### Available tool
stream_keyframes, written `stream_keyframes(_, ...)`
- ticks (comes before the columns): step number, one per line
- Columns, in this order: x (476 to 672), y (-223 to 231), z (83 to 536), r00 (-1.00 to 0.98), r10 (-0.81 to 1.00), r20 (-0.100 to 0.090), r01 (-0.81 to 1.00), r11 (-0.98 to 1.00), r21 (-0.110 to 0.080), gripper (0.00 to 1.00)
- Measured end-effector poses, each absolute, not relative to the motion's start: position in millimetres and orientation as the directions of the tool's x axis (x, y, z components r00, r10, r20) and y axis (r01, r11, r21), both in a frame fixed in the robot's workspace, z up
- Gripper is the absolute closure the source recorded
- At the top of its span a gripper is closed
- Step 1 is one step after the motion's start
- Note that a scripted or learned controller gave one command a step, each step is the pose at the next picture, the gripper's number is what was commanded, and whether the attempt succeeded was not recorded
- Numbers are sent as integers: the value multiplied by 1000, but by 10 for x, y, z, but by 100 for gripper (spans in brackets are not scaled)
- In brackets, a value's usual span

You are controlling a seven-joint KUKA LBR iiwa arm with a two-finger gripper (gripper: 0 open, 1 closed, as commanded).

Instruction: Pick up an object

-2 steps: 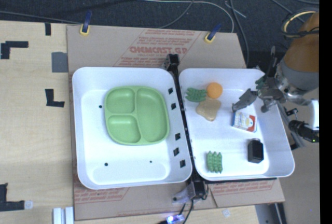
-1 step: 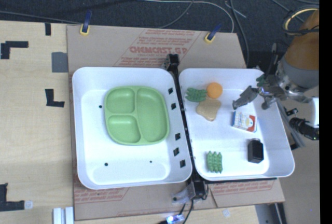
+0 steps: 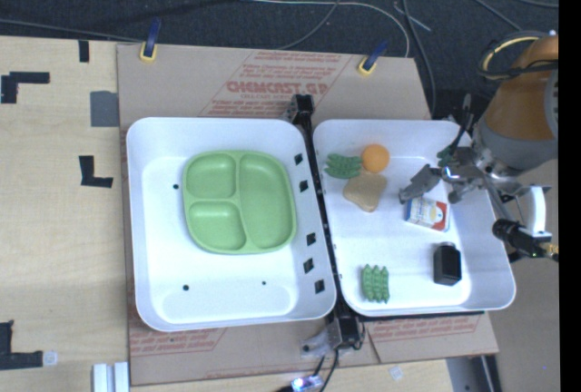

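The right bin (image 3: pixel 490 290) holds several small objects: an orange ball (image 3: pixel 375 158), a green leafy piece (image 3: pixel 343 166), a tan sponge-like chunk (image 3: pixel 365 191), a white packet with red and blue print (image 3: pixel 427 215), a black block (image 3: pixel 446 264) and a green bumpy piece (image 3: pixel 375 282). My gripper (image 3: pixel 434 189) hangs over the right half of this bin, just above the packet's upper edge. Its fingers are spread open, one grey finger (image 3: pixel 416 184) pointing left toward the tan chunk. Nothing sits between them.
The left bin (image 3: pixel 154 290) holds a green divided plate (image 3: pixel 241 201). A black clip-lined divider (image 3: pixel 313 200) separates the two bins. The arm's grey and orange body (image 3: pixel 522 109) stands over the right bin's far right edge. Cables trail across the dark floor behind.
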State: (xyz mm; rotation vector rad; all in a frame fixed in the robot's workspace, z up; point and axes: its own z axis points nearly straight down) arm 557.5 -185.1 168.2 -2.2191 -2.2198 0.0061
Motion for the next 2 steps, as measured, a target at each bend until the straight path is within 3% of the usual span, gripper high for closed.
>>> stream_keyframes(1, 5510, -1764, 1186, -1, 1000, 1, 1000, 1, -7, 0)
stream_keyframes(2, 5528, -1799, 875, 1, 1000, -10, 1000, -1, 7, 0)
